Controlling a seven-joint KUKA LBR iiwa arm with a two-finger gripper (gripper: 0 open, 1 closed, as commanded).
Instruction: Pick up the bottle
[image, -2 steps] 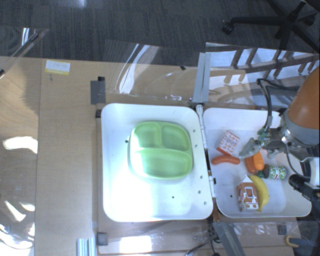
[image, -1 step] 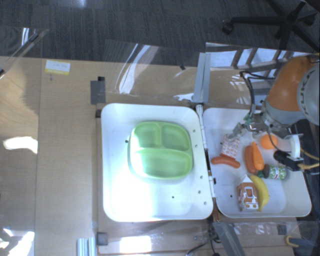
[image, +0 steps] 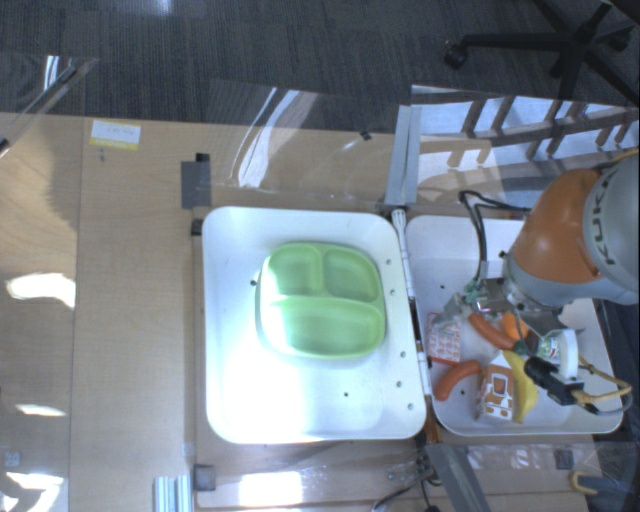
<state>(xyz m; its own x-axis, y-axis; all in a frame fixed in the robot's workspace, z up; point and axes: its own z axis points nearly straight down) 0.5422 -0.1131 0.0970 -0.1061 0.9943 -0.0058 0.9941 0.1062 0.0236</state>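
The arm is reaching down into the right bin (image: 440, 232), its gripper (image: 497, 303) hanging low over the food clutter with its claw state impossible to tell, while the bottle (image: 559, 353) is lying beside a banana (image: 522, 386) and the left bin (image: 222, 330) is carrying a green tray (image: 322, 300).

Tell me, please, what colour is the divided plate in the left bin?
Light green, plain in the camera view: the plate.

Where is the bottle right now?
The bottle lies in the right bin, near its right edge, just right of the banana and below the arm's wrist.
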